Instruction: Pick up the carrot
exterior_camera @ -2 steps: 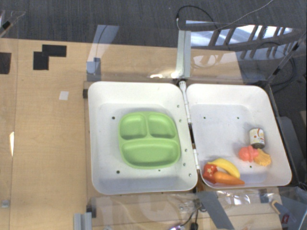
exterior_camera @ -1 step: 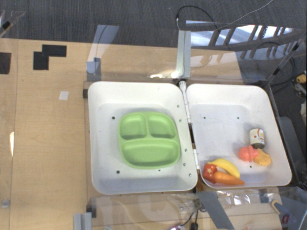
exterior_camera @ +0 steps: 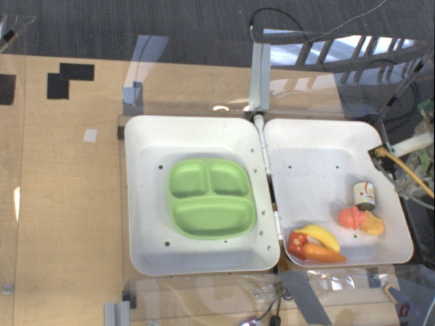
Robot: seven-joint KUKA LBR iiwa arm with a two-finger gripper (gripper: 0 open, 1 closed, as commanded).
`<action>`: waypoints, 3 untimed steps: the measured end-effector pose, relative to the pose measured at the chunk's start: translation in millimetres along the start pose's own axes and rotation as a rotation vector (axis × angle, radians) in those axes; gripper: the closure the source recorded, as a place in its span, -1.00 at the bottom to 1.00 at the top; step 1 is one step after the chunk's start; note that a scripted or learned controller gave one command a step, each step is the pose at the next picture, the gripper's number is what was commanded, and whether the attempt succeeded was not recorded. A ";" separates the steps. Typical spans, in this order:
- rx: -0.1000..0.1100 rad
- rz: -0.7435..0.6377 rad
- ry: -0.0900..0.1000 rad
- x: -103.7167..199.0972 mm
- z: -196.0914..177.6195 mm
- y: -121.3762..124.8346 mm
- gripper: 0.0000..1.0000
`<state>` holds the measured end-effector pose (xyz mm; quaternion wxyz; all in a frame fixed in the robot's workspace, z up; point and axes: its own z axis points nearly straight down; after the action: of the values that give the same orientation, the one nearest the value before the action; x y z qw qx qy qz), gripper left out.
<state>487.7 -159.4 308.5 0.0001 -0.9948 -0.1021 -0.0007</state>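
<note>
The orange carrot [exterior_camera: 321, 252] lies at the front edge of the right bin [exterior_camera: 319, 155], pointing right. A yellow banana [exterior_camera: 321, 236] rests just behind it, and a red pepper-like piece [exterior_camera: 296, 242] touches its left end.
A green sectioned plate [exterior_camera: 211, 198] sits in the left bin [exterior_camera: 149, 182]. In the right bin a small can [exterior_camera: 364, 195] stands near the right wall, with a pink toy [exterior_camera: 351, 217] and an orange-yellow piece [exterior_camera: 372, 225] in front of it. Cables and metal framing crowd the right edge [exterior_camera: 408, 161].
</note>
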 end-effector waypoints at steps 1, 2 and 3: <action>0.001 -0.012 -0.001 -9.5 63.9 44.9 1.00; 0.001 -0.010 0.009 10.1 216.7 -36.7 1.00; 0.003 -0.013 0.011 12.1 206.4 -37.5 1.00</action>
<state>492.2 -120.2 102.1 0.0022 -0.9941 -0.1085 -0.0062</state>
